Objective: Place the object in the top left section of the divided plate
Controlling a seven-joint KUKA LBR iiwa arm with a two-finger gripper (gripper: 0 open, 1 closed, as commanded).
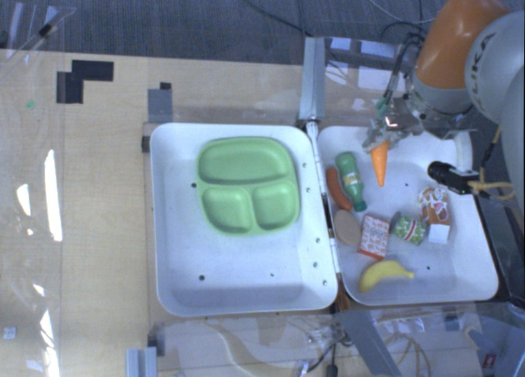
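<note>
In the camera view, two white bins are seen side by side on the desk: the left bin [168,277] carries a green divided plate [248,184], and the right bin [476,277] carries a scatter of toy food. The gripper [384,131] is held over the far edge of the right bin, directly above the wide end of a carrot [380,164], which is taken here to be the task's object, since nothing else lies so near the fingers. The carrot's top appears to sit just at the fingertips, its point aimed toward the near side, but whether it is pinched or merely lies below them cannot be told, and whether the fingers are spread or pressed together cannot be told either. The carrot is judged to be a light, stiff plastic piece with a smooth, tapering skin, so a grip near the point is likely to squeeze it out; the thick end, across its width, is judged the better place to hold. Just beside it lie a green bottle [350,179] and a sausage [337,189], with a red carton [374,236], a can [408,229] and a banana [385,274] nearer the front. The plate's top left section is seen bare, well apart from the carrot.
</note>
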